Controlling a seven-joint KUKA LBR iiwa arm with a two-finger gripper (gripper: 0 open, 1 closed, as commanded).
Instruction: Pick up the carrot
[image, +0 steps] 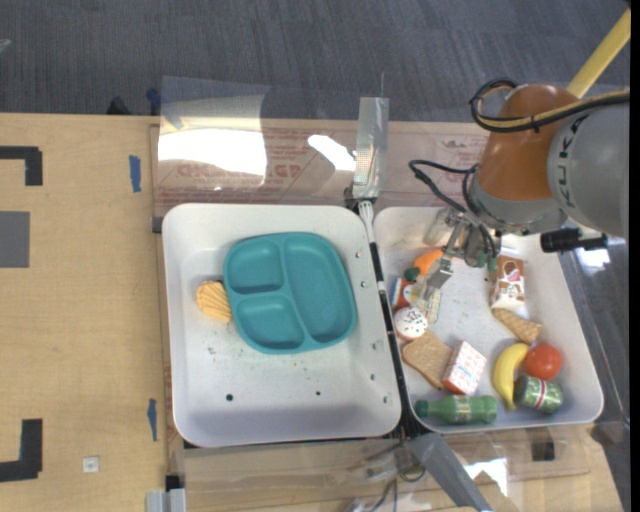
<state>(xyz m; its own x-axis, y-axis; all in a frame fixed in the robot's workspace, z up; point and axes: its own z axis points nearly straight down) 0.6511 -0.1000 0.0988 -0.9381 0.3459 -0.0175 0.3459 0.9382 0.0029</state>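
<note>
The carrot (427, 262) is a small orange piece with a green end, lying in the upper left part of the right bin (580, 330). My gripper (441, 274) reaches down from the orange wrist band (520, 150) and sits right against the carrot's right side, partly covering it. From this slant the view does not tell whether the carrot is between the gripper's parts or just beside them.
Packed around the carrot are a red-and-white item (400, 292), a dotted white ball (410, 322), a bread slice (428, 357), a pink box (464, 368), a green bottle (458, 408), a banana (506, 373), a tomato (543, 360) and a carton (508, 283). The left bin holds a teal plate (290, 292).
</note>
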